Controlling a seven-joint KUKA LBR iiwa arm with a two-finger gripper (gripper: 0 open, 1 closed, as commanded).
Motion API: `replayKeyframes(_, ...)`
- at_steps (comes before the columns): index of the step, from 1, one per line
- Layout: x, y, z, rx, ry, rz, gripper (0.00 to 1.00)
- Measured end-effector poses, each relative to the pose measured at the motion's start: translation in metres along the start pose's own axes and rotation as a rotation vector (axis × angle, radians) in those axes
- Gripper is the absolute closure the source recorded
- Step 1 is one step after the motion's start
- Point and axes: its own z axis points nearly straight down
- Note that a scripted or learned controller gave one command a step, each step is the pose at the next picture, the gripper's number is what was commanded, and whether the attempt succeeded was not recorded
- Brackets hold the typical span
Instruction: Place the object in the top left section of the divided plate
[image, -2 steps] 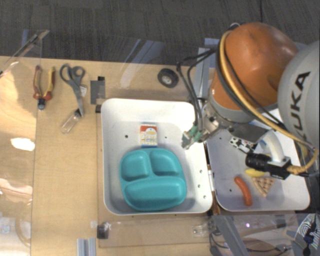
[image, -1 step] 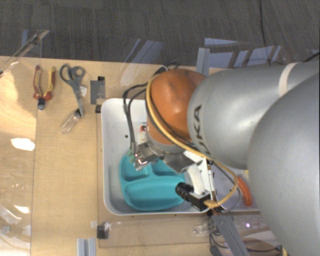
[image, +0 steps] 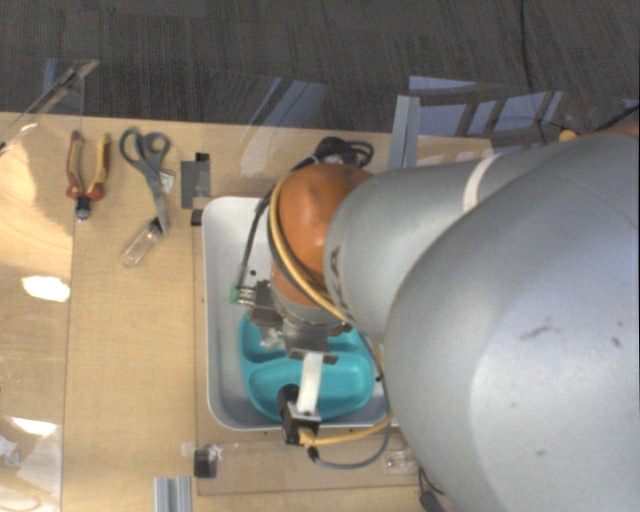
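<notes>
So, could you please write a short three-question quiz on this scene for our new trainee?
1. True or false: the teal divided plate lies inside a white bin.
2. Which tool lies nearest the red-handled pliers on the bench: A) scissors, B) hammer, C) tape measure?
3. Fill in: the band above the arm's wrist is coloured ____.

Key: 1 true; 2 A; 3 orange.

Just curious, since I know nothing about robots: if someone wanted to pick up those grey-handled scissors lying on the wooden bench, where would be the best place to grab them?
Probably the narrow middle of the grey-handled scissors, just below the finger loops, coming straight down from above. They lie flat on the wooden bench with blades shut, so that slim neck fits between two fingers better than the wide loops. The red-handled pliers beside them lie apart, leaving room.
</notes>
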Motion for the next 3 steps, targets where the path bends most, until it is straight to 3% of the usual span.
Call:
replayKeyframes(1,-0.008,0.002,-0.01,-0.001,0.002,0.711,1.0)
replayKeyframes(2,-0.082,0.013,-0.108,-0.003,0.003,0.681,1.0)
replayKeyframes(3,-0.04,0.005,0.013,0.002,-0.001,0.412,1.0)
